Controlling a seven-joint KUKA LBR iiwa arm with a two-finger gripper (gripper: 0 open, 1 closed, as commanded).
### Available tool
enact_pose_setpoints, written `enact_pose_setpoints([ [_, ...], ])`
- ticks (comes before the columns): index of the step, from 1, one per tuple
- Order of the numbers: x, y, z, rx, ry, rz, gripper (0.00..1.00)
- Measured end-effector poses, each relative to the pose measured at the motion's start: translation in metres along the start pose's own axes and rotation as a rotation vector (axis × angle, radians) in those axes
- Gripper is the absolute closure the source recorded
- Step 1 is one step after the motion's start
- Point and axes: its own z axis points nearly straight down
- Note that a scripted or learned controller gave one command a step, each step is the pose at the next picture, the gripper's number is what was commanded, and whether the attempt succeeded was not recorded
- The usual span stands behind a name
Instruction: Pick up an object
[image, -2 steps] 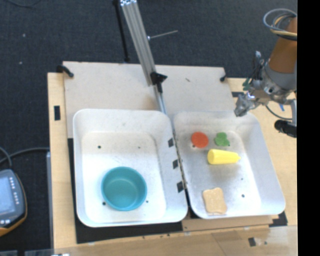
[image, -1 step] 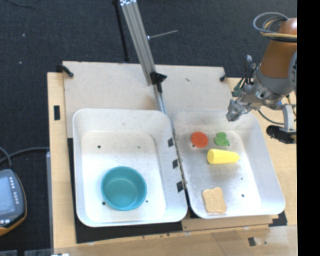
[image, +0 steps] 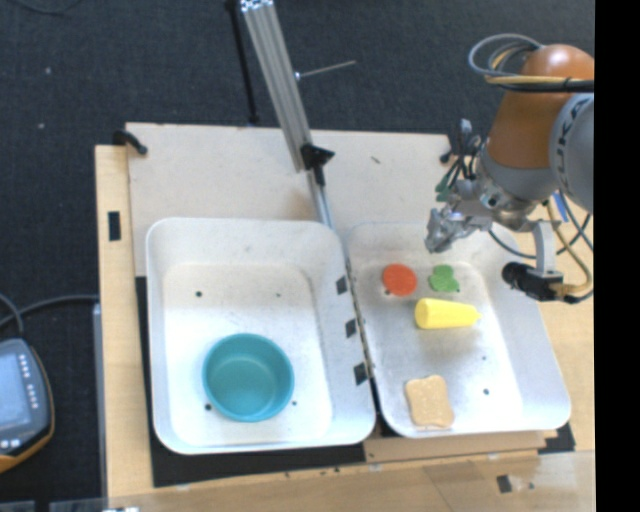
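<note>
The gripper (image: 440, 236) hangs over the far edge of the right bin (image: 520, 400) — whether released or clenched, I cannot tell. Just nearer lies the green piece (image: 444, 279), red piece (image: 399, 280) to its left.

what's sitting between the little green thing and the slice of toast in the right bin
In the camera view, the yellow wedge-shaped piece lies between the small green piece and the toast slice, apart from both.
</note>
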Motion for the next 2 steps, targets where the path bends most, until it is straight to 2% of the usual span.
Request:
enact_pose_setpoints([
  [1,0.047,-0.025,-0.015,0.0,0.002,-0.001,1.0],
  [2,0.093,-0.055,-0.008,0.001,0.0,0.001,1.0],
])
